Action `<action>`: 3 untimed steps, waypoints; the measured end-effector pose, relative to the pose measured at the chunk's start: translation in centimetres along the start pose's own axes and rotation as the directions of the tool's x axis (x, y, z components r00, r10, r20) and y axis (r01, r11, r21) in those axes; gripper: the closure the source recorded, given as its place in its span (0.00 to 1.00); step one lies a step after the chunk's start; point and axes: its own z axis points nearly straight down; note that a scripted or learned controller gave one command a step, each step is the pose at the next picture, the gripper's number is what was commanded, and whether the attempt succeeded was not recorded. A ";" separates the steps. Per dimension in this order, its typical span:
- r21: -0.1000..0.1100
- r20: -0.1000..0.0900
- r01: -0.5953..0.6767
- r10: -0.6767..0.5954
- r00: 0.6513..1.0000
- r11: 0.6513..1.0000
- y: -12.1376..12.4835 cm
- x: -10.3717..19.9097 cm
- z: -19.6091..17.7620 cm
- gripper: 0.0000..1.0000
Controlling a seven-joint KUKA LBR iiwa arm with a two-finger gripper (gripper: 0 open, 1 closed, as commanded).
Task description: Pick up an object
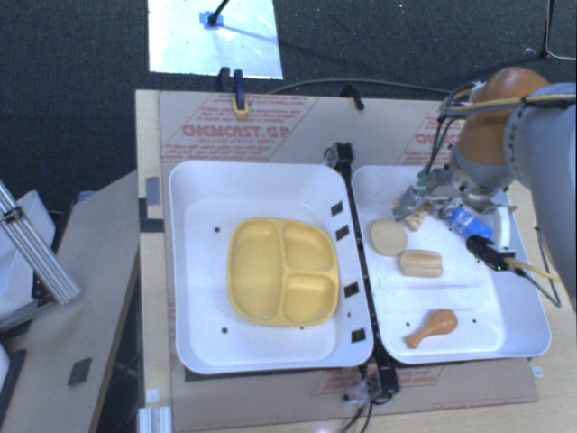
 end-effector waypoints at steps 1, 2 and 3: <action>-0.003 0.001 0.001 -0.001 1.000 1.000 0.1 0.0 -1.2 1.00; -0.007 0.001 -0.003 0.003 1.000 1.000 -0.6 0.2 -6.1 1.00; -0.009 0.002 -0.003 0.003 1.000 1.000 -0.6 -0.7 -12.2 1.00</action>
